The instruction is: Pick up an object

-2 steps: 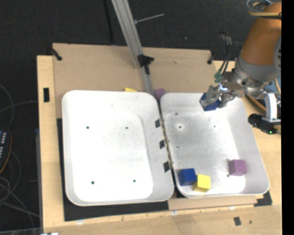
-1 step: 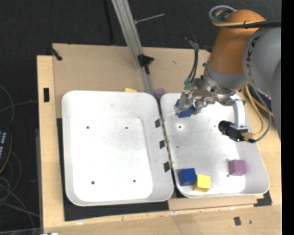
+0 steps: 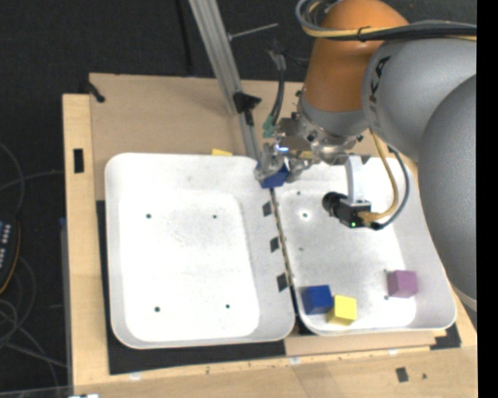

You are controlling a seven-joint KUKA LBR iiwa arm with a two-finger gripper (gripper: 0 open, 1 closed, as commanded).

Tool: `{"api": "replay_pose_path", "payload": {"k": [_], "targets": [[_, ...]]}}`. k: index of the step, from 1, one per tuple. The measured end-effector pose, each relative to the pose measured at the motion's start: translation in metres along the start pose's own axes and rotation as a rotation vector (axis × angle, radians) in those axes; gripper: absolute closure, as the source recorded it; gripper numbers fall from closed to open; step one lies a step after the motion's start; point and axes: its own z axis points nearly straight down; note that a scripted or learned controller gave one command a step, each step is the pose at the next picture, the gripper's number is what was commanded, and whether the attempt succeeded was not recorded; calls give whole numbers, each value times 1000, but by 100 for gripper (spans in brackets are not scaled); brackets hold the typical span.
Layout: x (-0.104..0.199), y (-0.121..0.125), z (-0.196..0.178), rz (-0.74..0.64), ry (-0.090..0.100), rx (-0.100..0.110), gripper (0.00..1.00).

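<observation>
Nearest the camera, along the front edge of the right bin: blue cube touching yellow cube, purple cube a little apart to the right, all resting on the bin floor. Left bin just beside, sharing the middle divider. Farther back, at the right bin's rear left corner: end effector, low over the divider, with a small blue piece at its tip; spread or pressed together, cannot tell. Beyond, orange band and grey arm reaching in from the right. Behind the left bin's back rim, a small yellow object on the bench
</observation>
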Motion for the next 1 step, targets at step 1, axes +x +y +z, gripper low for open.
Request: {"api": "replay_pose_path", "payload": {"k": [1], "targets": [[48, -78, -38, 1, 0, 2, 100]]}}
